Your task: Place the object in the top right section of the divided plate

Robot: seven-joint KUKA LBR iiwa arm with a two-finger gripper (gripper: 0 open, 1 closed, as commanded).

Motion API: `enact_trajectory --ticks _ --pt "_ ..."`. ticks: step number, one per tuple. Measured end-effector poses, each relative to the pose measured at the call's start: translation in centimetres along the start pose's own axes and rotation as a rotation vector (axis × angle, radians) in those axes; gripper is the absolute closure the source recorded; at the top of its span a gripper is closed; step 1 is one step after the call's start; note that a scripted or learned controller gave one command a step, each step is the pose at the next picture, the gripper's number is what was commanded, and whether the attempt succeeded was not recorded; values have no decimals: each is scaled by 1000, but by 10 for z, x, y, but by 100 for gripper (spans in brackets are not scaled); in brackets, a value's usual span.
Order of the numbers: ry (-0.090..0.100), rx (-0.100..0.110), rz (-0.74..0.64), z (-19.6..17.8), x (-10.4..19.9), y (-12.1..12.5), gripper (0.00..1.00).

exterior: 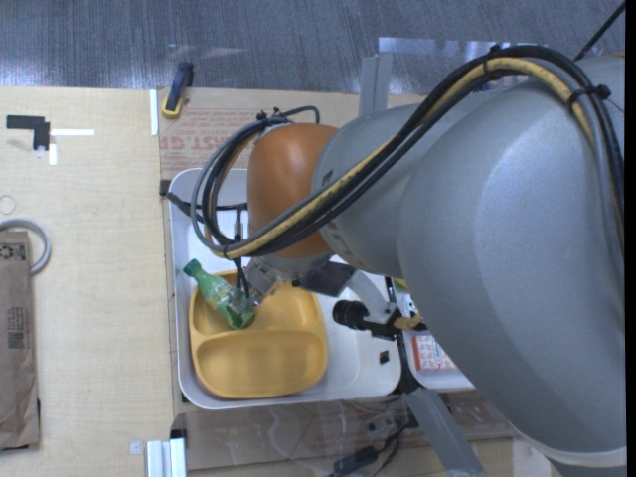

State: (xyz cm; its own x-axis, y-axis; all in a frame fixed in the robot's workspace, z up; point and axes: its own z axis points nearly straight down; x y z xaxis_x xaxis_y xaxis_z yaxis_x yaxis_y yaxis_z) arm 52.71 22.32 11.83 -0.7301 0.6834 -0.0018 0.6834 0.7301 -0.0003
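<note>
One green bottle (221, 291) lies tilted across the yellow divided plate (260, 351), over its upper left rim. Whether the hand (256, 284) grips it is unclear. Risk: released here, it lands in the wrong section.

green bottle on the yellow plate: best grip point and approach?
Grip the green bottle across its body near the middle, coming straight down from above. It lies on its side, slanted across the upper left part of the yellow divided plate, so the fingers should close across its narrow width, at right angles to its long axis. The gripper is already at its lower end, hiding that part.
</note>
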Motion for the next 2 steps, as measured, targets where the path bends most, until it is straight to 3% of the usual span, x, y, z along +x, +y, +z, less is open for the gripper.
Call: enact_trajectory --ticks 1,2 --pt "0 0 -379 -42 5 -11 100" --pt "-8 -13 -488 10 28 -18 100"
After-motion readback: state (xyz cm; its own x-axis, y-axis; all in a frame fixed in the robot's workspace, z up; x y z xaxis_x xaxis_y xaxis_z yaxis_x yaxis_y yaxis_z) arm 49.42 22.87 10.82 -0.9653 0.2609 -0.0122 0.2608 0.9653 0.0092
